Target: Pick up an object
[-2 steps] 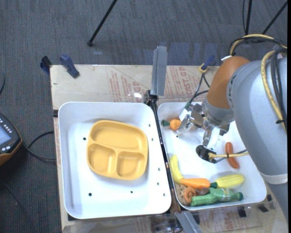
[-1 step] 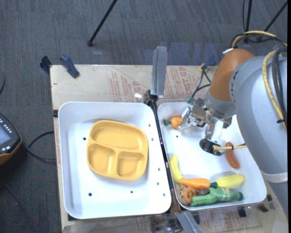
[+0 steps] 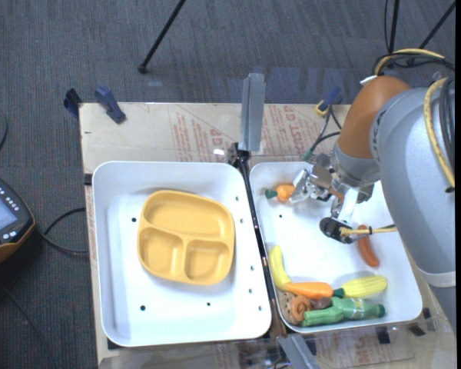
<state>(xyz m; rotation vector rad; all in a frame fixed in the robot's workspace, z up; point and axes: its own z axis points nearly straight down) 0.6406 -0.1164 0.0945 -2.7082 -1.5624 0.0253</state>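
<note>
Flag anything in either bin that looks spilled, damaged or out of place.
Nothing stands out. The yellow plate lies flat and upright in the left bin, and the toy foods in the right bin are just jumbled along its near edge.

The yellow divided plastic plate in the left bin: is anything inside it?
The yellow divided plastic plate shows three bare compartments. Whatever lies beneath it on the left white bin floor is covered.
</note>
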